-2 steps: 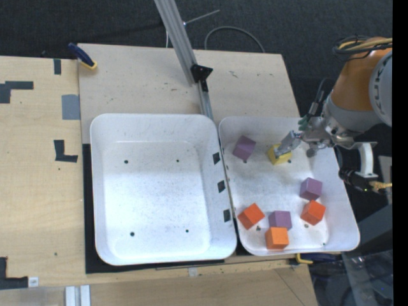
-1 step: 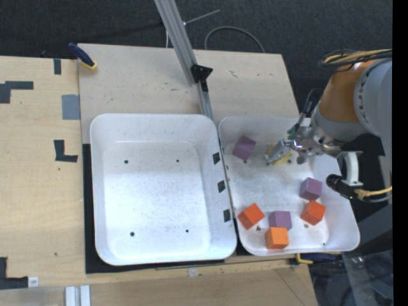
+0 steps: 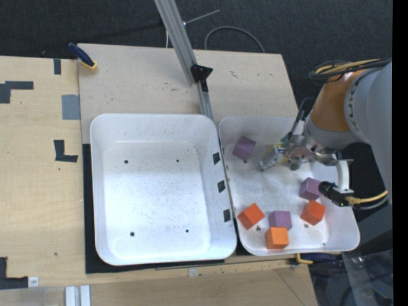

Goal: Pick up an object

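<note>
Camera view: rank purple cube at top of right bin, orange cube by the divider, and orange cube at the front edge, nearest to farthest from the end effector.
1. Purple cube, top of the right bin, just left of the end effector.
2. Orange cube by the divider, lower left.
3. Orange cube at the front edge, farthest down.

white bins [image 3: 102, 171], purple [image 3: 244, 148], seemingly orange blocks [image 3: 251, 215]
</note>
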